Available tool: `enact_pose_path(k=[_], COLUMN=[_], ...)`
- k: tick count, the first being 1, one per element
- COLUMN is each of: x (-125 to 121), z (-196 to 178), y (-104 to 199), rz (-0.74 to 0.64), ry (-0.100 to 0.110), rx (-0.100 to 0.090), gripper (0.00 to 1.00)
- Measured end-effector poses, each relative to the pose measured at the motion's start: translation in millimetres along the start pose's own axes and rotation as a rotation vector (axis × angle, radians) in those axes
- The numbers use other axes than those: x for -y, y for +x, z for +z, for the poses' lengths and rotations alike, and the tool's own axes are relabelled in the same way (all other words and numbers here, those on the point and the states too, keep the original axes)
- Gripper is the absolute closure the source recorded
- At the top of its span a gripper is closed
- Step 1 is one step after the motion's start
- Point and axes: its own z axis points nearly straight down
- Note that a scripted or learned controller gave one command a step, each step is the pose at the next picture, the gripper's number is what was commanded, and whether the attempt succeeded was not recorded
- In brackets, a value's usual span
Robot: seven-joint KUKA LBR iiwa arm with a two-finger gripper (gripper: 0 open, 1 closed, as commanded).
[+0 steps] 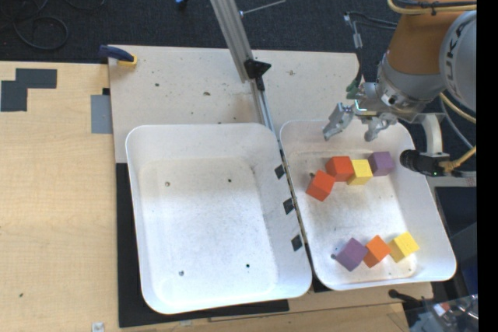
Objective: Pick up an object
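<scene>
The left bin (210,214) holds no blocks, so its whole floor is open room, bounded by a raised white rim. Between the two bins runs a slanted metal rail (233,27) and a row of small black clips (286,206) along the shared edge; any move across has to clear both.

The right bin (436,245) carries all the candidates. In its upper half an orange block (320,185) sits tilted, touching a second orange block (340,166), which touches a yellow block (360,170), which in turn sits just beside a purple block (381,162). Near the bottom rim a purple cube (351,253), an orange cube (377,249) and a yellow cube (404,246) stand in a tight row.

These look like small, rigid painted cubes: light, not fragile, with flat parallel faces that should take a pinch well, though smooth paint may slip if caught on a corner. The tilted orange block at the row's left end seems the easiest, since its left and lower sides are free; the blocks in the middle of each row leave no room for a finger between neighbours.

The tool (356,123) hangs above the bin's top rim, near the upper row, with its two fingers spread apart and nothing between them. The bottom row lies close to the bin wall, which would crowd a descent there.
</scene>
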Motion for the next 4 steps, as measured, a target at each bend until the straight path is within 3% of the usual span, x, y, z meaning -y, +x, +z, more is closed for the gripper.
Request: enact_pose_path(k=[1,2,3,4], x=[-1,8,5,0], z=[-3,58,108,109], y=[0,0,-11,-12], rz=[-0.001,0.002,0.003,0.005], ry=[-0.005,0.001,-0.010,-0.029], rx=[0.001,0.000,0.004,0.006], gripper=[0.00,0.00,0.00,0.00])
